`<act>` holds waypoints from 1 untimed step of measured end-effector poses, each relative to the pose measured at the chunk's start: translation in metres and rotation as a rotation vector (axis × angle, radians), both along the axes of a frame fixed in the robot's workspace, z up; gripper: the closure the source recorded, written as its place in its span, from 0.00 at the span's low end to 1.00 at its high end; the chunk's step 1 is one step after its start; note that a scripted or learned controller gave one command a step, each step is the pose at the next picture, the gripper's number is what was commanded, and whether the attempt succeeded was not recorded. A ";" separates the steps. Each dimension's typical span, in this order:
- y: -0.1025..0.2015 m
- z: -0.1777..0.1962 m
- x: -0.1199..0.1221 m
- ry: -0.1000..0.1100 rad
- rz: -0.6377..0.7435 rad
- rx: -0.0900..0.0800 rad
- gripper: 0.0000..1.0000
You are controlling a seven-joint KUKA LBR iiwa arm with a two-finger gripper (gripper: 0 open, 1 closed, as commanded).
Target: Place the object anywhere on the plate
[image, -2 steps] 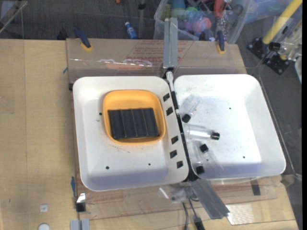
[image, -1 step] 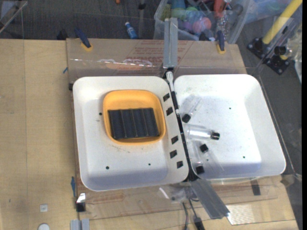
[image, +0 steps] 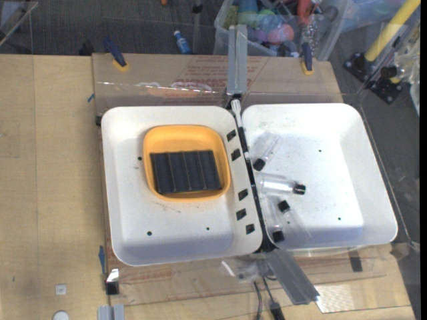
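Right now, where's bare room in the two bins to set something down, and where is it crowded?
Left bin: the orange plate with a dark ridged block fills its middle; bare strip along the near edge. Right bin: its right half is bare; clear tube-like pieces crowd the side by the divider.

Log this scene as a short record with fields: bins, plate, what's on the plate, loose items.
bins: left bin and right bin, side by side
plate: orange, in left bin
on plate: dark ribbed block, lying flat
loose items: clear tubes with dark tips in right bin, near the divider
background: tub of toys behind the bins
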State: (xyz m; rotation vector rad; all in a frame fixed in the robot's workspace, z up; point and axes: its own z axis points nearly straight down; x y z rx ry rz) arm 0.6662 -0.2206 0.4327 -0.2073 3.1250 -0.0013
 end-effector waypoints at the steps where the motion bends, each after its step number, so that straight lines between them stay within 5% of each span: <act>1: -0.001 0.005 0.002 -0.002 0.396 -0.003 1.00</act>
